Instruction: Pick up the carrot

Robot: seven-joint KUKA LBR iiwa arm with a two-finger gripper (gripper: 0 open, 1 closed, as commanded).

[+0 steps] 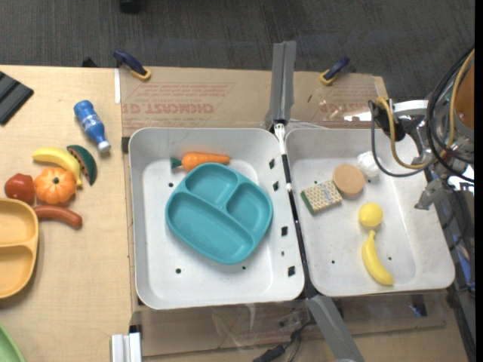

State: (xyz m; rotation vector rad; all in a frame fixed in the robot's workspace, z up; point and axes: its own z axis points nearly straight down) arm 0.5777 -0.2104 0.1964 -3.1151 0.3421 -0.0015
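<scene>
The carrot (200, 159), orange with a green top, lies flat in the left bin (151, 262) near its back wall. It touches the far rim of a teal divided plate (219, 213). The arm, hung with black cables, stands at the right edge over the right bin's far right side. What I take for its gripper (432, 193) is a grey part low on the arm, far to the right of the carrot, and nothing shows in it.
The right bin (423, 270) holds a tan round disc (349, 179), a speckled cracker (321, 196), a lemon (370, 215), a banana (375, 259) and a small white item (367, 164). Left of the bins lie a blue bottle (90, 125), toy fruit (54, 185) and a yellow tray (15, 247).
</scene>
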